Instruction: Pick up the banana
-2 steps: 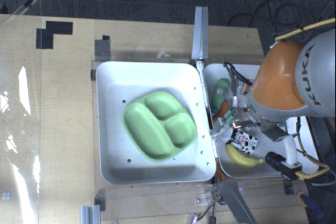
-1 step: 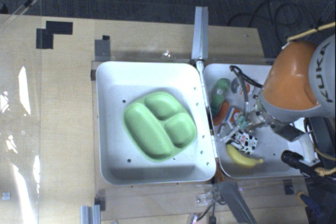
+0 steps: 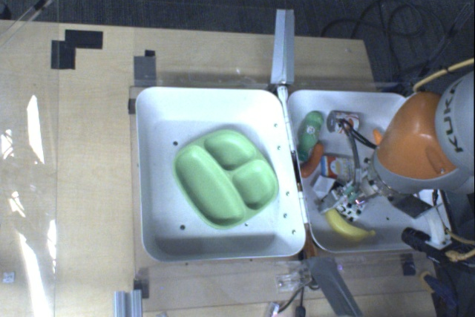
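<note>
The banana (image 3: 349, 225) lies in the right bin (image 3: 386, 243), close to that bin's near wall and a little toward its left side, its curve opening upward in the view. It rests flat on the bin floor, with one end pointing toward the divider between the bins and the other toward the arm.

Just above the banana, further into the right bin, hangs the hand (image 3: 347, 198) of the grey arm (image 3: 423, 141), whose orange band bulges over the right half of the bin. The hand is a tangle of small dark and metallic parts with wires; whether it is open or closed cannot be told from this view, and nothing can be seen gripped in it. It sits very near the banana's upper edge, but contact cannot be judged.

Beyond the banana, toward the far left corner of the right bin, lies a green object (image 3: 311, 128), with a red-orange object (image 3: 313, 157) just beside it and a small box-like item (image 3: 332, 165) next to that, partly covered by the hand.

The left bin (image 3: 159, 234), to the left of the banana across the divider, holds a green divided plate (image 3: 223, 178) with three compartments, lying near its middle. Both bins stand on the pale wooden bench (image 3: 67, 182)
</note>
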Tool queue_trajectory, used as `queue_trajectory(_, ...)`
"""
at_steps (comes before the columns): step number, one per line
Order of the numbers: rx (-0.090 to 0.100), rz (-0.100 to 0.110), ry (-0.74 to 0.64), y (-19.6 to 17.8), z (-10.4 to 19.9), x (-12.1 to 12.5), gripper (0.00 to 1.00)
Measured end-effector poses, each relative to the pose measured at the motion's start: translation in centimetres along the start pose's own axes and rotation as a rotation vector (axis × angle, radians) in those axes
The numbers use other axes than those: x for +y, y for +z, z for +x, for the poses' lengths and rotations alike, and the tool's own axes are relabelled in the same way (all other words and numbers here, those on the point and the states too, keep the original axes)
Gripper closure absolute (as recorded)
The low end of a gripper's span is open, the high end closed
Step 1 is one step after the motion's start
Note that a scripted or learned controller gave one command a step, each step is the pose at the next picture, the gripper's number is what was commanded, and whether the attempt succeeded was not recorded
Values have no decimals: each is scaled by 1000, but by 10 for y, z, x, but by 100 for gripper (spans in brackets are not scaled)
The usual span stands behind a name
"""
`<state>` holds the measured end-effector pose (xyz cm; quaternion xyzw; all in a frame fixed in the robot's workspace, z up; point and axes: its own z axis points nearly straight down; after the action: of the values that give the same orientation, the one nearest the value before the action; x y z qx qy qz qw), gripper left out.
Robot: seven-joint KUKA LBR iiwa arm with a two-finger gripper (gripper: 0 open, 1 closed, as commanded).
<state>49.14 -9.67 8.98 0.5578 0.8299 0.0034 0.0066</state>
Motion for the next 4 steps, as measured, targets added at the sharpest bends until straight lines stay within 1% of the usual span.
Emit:
queue_trajectory(1,-1,-7,-2,-12,1,4,100)
queue_trajectory(2,-1,-7,-3,-12,1,4,0)
queue_trajectory(3,3,7,2,-64,-21,-11,0)
queue_trajectory(4,2,6,300,-124,44,47,0)
